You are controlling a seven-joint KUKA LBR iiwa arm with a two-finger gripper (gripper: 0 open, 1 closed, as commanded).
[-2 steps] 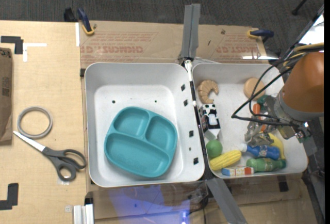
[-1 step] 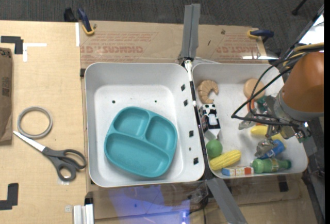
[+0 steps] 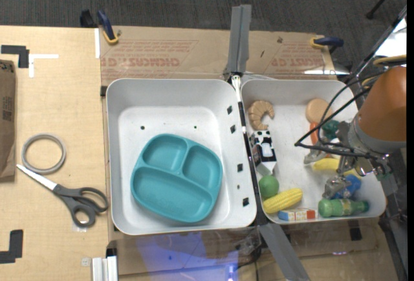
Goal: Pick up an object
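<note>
My gripper (image 3: 330,173) hangs low over the right side of the right bin (image 3: 291,95), below the arm's orange band (image 3: 388,105). Right beside it lie a yellow banana-like piece (image 3: 325,164), a blue toy (image 3: 350,185) and a green bottle (image 3: 341,208); I cannot make out whether it touches any of them. Further left in this bin are a croissant (image 3: 262,113), a black-and-white toy (image 3: 264,146), a green fruit (image 3: 268,186), a corn cob (image 3: 283,199) and a small red-and-white box (image 3: 297,214). A tan, orange-handled utensil (image 3: 316,111) lies at the back.
The left bin (image 3: 123,105) holds a teal divided plate (image 3: 176,176). Scissors (image 3: 71,195) and a tape roll (image 3: 43,152) lie on the bench to the left. Black cables (image 3: 330,118) arc from the arm across the right bin.
</note>
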